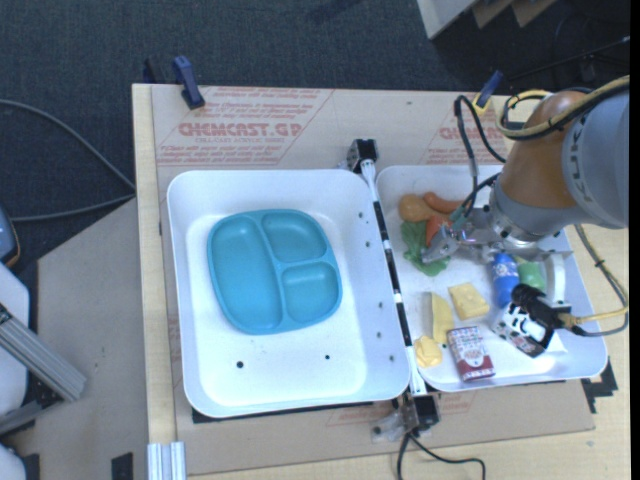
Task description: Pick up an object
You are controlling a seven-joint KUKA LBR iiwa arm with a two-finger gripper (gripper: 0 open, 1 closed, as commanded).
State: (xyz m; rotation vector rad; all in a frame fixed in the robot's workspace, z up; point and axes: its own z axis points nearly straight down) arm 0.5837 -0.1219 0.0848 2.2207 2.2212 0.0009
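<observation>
The claw (447,250) sits low in the right bin (590,353), over a heap of green and orange toy food (428,236) at about ten o'clock in that bin; whether it is released or clenched cannot be told, and nothing is seen between its tips. At five o'clock from it lie a yellow block (467,300) and a yellow strip (441,316), and further that way a small red box (471,354). At nine o'clock, well apart, a blue divided plate (274,268) rests in the left bin (200,368).
</observation>
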